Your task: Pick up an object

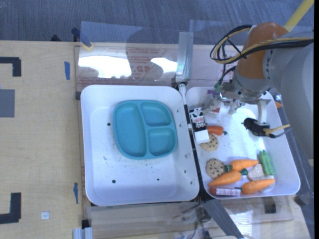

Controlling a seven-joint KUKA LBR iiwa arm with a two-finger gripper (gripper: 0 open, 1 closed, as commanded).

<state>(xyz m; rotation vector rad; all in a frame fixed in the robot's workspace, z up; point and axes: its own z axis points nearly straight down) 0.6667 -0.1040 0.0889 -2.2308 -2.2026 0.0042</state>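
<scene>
The likeliest pick, to my judgement, is the small orange carrot piece (215,130) lying on the floor of the right bin (293,179), towards that bin's far left part. It sits just on the near side of my claw (224,103) and a touch to the left, close but apart from it, with its long axis running left to right. So the coming move turns on a short drop towards the near side, with my grip set across that axis. How far my claw is open I cannot tell, since glare on the white floor washes it out, and I see nothing held in it. Just left of the carrot piece, against the wall between the bins, stand a small black-and-white carton (198,117) and a white block (201,135), with a cookie (210,143) beside them. They crowd that side and could be knocked. Further near lie a second cookie (215,168), three larger carrots (244,164) and a green vegetable (265,162). The left bin (94,148) holds a teal divided plate (145,128), well apart from me.
</scene>
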